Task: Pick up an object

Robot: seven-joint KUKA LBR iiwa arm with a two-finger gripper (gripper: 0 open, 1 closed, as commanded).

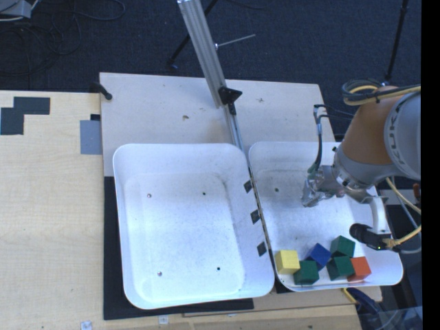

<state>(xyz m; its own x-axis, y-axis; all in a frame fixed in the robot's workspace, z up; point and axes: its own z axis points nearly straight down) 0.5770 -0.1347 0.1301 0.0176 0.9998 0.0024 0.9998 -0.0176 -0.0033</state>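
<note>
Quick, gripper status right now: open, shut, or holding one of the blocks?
Gripper: cannot be told; it sits low over the right bin, apart from the blocks, nothing visibly held.

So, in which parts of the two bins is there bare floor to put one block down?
The left bin has bare floor from wall to wall. In the right bin, the far half is bare, between the divider and the gripper. Its near edge is crowded: the yellow block, blue block, three green blocks and red block cluster there.
</note>
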